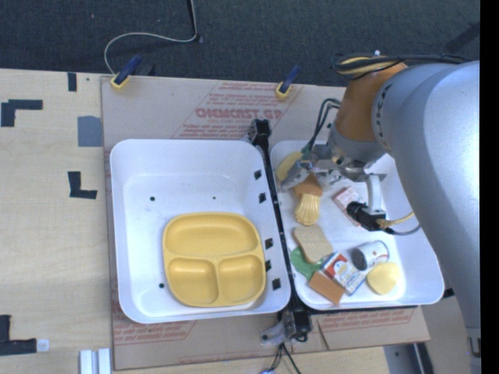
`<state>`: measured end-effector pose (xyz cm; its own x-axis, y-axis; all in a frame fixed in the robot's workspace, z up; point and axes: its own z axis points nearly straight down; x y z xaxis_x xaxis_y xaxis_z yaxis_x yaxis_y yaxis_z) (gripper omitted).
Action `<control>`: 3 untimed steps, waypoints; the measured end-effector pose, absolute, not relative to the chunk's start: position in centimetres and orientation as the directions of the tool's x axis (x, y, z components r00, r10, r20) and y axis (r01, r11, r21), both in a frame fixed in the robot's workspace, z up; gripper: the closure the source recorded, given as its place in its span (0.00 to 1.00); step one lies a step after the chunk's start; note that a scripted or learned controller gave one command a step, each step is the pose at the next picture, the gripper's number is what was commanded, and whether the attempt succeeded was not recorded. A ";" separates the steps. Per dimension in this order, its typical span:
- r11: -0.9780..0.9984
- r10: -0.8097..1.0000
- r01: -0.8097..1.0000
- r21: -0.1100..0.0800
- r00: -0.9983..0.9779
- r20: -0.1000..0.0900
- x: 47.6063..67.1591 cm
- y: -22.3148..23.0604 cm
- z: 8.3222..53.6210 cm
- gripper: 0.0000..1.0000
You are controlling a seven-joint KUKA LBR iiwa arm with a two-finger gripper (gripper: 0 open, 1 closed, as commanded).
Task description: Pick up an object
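The right bin (pixel 421 275) holds several small objects. My gripper (pixel 306 171) is low over its far left corner, reaching in from the right. Just beneath it lie a brown-orange piece (pixel 309 187) and a yellow piece (pixel 288 164) against the bin's wall; I cannot see whether either is held. A ridged yellow piece (pixel 309 207) lies just in front of the gripper. Nearer the front are a slice of bread (pixel 313 244), a green item (pixel 301 262), an orange block (pixel 325 288), a red-and-white carton (pixel 341 270), a silver can (pixel 371 254) and a lemon (pixel 383 279).
The left bin (pixel 136 170) holds a yellow divided plate (pixel 214 257) in its front half. A pink-and-white packet (pixel 345 197) lies right of the gripper. The grey arm (pixel 437 146) covers the right bin's far right side. Clips and a cable sit behind the bins.
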<state>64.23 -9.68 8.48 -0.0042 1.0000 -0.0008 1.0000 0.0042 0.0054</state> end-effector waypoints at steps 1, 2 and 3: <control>0.002 1.000 1.000 0.000 -0.002 0.000 65.2 -9.5 8.5 0.00; 0.002 1.000 1.000 0.000 -0.002 -0.001 65.3 -9.7 8.5 0.00; 0.001 1.000 1.000 0.000 -0.001 -0.002 63.6 -9.6 8.5 0.00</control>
